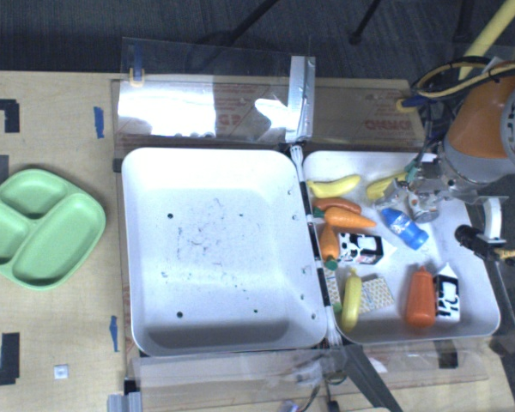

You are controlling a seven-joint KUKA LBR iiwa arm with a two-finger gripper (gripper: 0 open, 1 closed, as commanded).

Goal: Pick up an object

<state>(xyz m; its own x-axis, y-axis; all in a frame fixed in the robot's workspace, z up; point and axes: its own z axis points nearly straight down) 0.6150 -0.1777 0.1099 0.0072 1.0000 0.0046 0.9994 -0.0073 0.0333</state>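
At the right of the frame the gripper (422,197) hangs low over the right bin (485,329), its jaws' state impossible to tell, beside a blue bottle (407,228) and banana (382,187); a clean, centred descent on one item looks wisest.
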